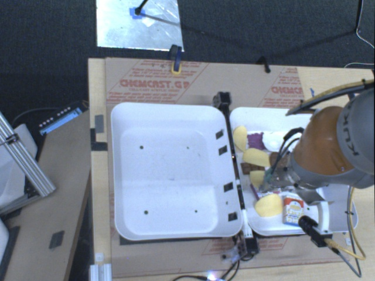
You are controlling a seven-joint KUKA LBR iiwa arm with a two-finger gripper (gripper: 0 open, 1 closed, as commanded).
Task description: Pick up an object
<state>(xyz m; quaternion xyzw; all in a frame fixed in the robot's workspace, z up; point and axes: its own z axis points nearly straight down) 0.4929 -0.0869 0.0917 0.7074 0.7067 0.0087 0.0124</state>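
Hovering over right bin [246, 117]: gripper [270, 179], finger state cannot be told; yellow pieces [256, 157] crowded beneath, so centre on one before closing

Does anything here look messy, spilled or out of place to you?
Nothing looks spilled or broken. The one lopsided thing: all the objects, such as the yellow pieces and a small carton, are crowded into the right bin under the arm, none in the left bin.
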